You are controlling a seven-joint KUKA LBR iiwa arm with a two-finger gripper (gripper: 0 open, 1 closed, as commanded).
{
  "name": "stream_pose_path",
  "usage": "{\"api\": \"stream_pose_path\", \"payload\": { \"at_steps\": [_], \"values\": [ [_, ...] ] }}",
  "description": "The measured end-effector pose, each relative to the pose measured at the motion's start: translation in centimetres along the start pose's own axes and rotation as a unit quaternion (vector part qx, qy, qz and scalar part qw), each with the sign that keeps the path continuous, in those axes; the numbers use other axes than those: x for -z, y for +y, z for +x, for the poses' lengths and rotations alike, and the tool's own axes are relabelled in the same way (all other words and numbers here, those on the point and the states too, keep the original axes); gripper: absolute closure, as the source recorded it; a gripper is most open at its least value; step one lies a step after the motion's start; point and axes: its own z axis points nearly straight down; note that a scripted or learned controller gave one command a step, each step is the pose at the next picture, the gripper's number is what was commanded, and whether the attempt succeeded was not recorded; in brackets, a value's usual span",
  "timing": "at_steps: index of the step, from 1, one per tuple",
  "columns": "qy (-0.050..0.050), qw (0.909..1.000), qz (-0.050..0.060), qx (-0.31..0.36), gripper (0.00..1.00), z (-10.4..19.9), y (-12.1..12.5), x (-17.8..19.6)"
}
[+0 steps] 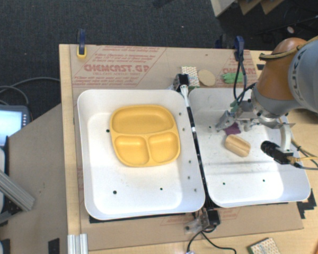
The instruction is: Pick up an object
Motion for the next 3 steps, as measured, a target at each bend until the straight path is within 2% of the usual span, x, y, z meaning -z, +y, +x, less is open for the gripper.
{"api": "stream_pose_path", "payload": {
  "at_steps": [1,2,3],
  "values": [
    [0.003,1.0000,0.005,0.000,0.00,-8.1,6.7,-1.3],
    [0.003,1.0000,0.007,0.001,0.00,-2.2,3.5,-1.3],
    [0.003,1.0000,0.006,0.000,0.00,0.3,-1.4,-1.2]
  ]
}}
